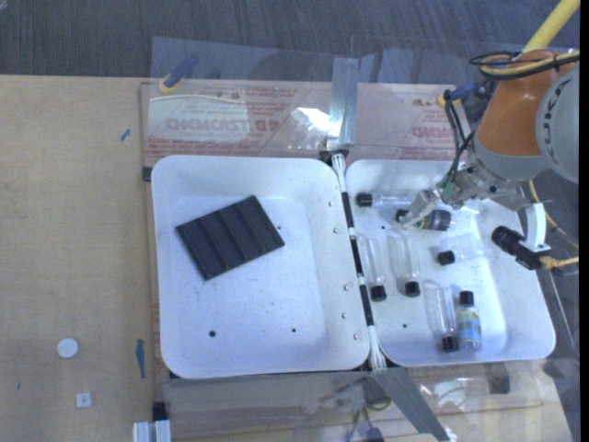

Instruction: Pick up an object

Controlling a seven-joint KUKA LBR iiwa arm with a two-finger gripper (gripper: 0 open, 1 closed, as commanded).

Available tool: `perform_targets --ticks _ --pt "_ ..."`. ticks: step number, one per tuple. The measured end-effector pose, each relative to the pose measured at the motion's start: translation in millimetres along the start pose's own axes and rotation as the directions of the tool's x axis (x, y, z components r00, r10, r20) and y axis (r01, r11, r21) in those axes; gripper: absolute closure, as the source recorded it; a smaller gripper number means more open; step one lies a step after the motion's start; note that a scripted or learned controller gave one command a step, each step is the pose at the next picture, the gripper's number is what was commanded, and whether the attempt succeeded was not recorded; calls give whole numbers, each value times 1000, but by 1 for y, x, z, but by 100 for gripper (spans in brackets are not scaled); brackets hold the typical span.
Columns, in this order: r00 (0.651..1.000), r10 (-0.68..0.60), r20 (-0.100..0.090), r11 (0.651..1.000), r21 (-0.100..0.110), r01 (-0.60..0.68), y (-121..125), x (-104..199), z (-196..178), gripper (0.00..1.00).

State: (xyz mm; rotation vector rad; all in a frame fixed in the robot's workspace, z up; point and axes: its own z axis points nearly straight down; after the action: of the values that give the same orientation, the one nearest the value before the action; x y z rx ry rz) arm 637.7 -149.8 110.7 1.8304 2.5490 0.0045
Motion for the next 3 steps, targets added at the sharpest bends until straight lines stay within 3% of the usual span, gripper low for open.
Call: perform_targets --ticks 1,2,3 --pt "1000 -18 8 1000 -9 18 24 18 -6 0" --pt "999 -45 -1 999 1 45 -35 -2 24 0" --pt "999 -43 0 999 -3 43 -34 -3 12 100"
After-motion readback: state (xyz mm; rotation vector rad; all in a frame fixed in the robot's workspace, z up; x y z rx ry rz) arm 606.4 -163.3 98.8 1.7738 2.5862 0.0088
